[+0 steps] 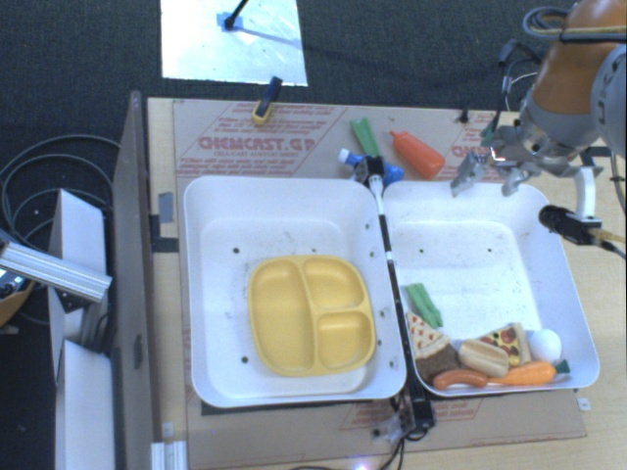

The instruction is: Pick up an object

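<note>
Open tool (487, 177) over bin's far rim; toy food (490, 352) well apart

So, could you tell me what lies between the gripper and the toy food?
Bare white floor of the right bin, in the camera view, separates the gripper from the toy food.

Grey KUKA arm (578, 76) with a rounded orange band above its wrist.

The orange section is smooth and domed, capping a pale grey wrist housing ringed by looping dark cables. Below it sits a metallic grey gripper (487, 176) with two slim, light-coloured fingers (465, 177). A white bracket hangs on the wrist's side, carrying a short black cylindrical part with a thin cable trailing from it.
</note>
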`<state>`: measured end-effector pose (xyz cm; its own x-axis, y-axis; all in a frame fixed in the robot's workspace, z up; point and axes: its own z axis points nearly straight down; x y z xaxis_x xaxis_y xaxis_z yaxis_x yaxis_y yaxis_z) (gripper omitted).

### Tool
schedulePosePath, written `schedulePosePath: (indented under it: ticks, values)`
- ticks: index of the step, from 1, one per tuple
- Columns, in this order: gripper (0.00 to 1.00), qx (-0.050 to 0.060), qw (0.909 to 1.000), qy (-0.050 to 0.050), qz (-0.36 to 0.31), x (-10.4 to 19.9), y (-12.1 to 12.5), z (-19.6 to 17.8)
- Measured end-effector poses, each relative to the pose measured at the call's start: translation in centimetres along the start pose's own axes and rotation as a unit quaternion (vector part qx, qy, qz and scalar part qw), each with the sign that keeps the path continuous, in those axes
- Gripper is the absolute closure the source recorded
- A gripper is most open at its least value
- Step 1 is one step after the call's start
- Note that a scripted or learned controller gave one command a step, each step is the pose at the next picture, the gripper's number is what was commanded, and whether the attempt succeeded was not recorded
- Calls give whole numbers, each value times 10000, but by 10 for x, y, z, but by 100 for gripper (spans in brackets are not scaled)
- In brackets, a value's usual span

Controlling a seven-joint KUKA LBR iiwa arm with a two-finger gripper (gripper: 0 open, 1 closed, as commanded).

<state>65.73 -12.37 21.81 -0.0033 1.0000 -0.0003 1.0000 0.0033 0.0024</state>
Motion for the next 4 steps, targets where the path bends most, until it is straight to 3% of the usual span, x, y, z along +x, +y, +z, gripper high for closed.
schedulePosePath:
  ticks: [1, 2, 3, 4]
  values:
    - [0, 10, 10000, 14, -36, 63, 12, 35]
    - [0, -2, 10000, 26, -53, 161, 12, 33]
    - [0, -73, 10000, -49, 29, 191, 16, 66]
    - [0, -12, 10000, 10, -23, 241, 13, 47]
